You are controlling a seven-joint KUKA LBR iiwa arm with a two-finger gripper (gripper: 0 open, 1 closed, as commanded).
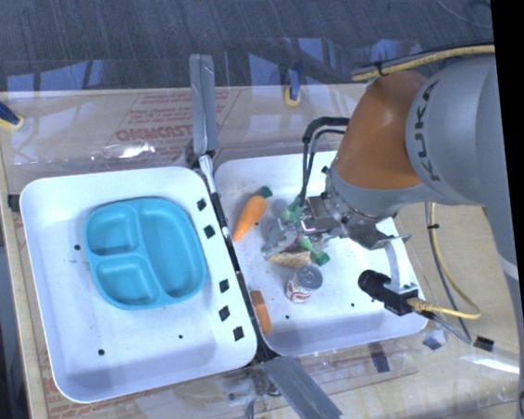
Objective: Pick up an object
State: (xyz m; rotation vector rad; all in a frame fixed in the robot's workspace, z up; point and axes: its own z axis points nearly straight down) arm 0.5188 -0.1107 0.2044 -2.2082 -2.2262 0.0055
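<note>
In the right bin [285, 336] an orange carrot [250, 214] lies at the upper left. A heap of small items [288, 236] sits in the bin's middle, with a tan cone-shaped piece [290, 258] below it and a small round can [300, 285] nearer the front. A small orange piece [260, 310] lies by the bin's left wall. My gripper [307, 229] is down at the right side of the heap, among green and grey bits. The wrist body covers its fingers.
The left bin [73, 363] holds a blue divided tray [145, 251]. The arm's grey and orange bulk [395, 143] covers the right bin's upper right. A black cable fitting [387, 291] hangs over the bin's lower right. A ridge with black clips [223, 264] separates the bins.
</note>
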